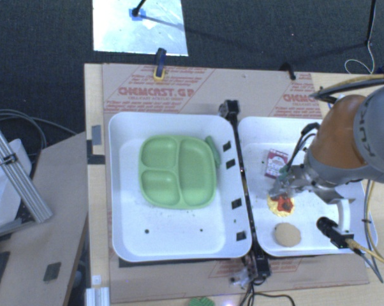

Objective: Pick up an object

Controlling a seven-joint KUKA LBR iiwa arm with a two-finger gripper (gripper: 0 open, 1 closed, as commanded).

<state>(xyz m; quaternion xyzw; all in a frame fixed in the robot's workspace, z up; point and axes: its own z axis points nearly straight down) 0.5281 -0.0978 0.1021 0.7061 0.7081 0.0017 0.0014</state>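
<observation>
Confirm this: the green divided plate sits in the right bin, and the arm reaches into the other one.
Wrong bin. The camera view shows the green divided plate in the left bin; the arm reaches into the right bin.

One fixed camera looks down at a slant on both bins point(125, 171), taking in the whole bench point(96, 94).

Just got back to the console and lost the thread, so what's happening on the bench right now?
The grey arm with the orange band has reached into the right white bin, and its tool sits low over a small yellow and red object. I cannot tell whether anything is gripped. A small red and white packet lies just behind it and a round tan lump just in front. The left white bin holds a pale green divided plastic tray, untouched.
</observation>
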